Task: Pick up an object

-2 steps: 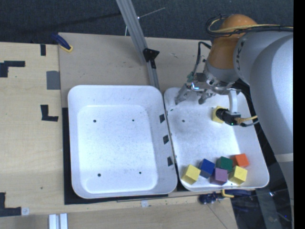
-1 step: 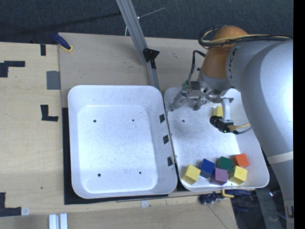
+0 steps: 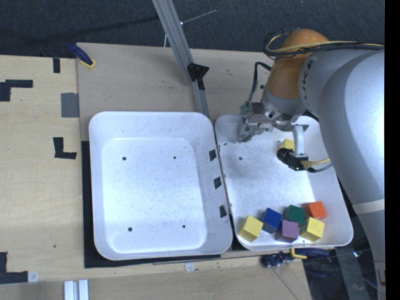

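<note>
Camera view places the pincer (image 3: 250,129) low at the right bin's (image 3: 250,186) far edge, its opening not discernible, well apart from the blocks (image 3: 284,222) clustered at the near edge; approach step pending, requiring travel toward one block.

2 white bins: left bin (image 3: 100,186), right bin (image 3: 250,174). 7 small blocks in right bin: 3 yellow (image 3: 251,227) (image 3: 314,229) (image 3: 287,144), 1 blue (image 3: 272,219), 1 green (image 3: 294,214), 1 purple (image 3: 289,229), 1 orange (image 3: 317,209). 1 arm (image 3: 350,111), 1 gripper (image 3: 250,128).
</note>
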`<state>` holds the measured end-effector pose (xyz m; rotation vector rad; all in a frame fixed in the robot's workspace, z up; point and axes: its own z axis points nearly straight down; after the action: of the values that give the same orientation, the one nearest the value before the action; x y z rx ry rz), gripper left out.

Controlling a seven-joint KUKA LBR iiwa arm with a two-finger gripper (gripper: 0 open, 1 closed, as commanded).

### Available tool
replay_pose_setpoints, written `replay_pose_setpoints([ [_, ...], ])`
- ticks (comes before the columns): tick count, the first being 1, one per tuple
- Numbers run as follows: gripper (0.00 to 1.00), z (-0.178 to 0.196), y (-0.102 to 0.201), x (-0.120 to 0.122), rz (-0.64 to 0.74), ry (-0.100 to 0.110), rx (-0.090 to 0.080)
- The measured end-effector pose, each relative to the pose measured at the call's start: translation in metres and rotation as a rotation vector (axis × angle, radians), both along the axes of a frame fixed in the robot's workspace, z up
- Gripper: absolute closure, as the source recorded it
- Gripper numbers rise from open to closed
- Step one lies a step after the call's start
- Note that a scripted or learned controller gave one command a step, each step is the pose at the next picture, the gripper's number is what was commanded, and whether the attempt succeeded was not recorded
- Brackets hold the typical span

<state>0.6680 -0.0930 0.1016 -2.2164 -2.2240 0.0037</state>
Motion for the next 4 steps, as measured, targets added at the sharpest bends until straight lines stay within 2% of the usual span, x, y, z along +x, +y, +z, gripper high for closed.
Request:
replay_pose_setpoints([
  [1,1.0,0.063,-0.004,0.001,-0.002,-0.007,0.0],
  [3,1.0,0.176,0.002,-0.005,-0.001,-0.008,0.0],
  [4,1.0,0.166,0.043,-0.02,0.001,0.0,0.001],
])
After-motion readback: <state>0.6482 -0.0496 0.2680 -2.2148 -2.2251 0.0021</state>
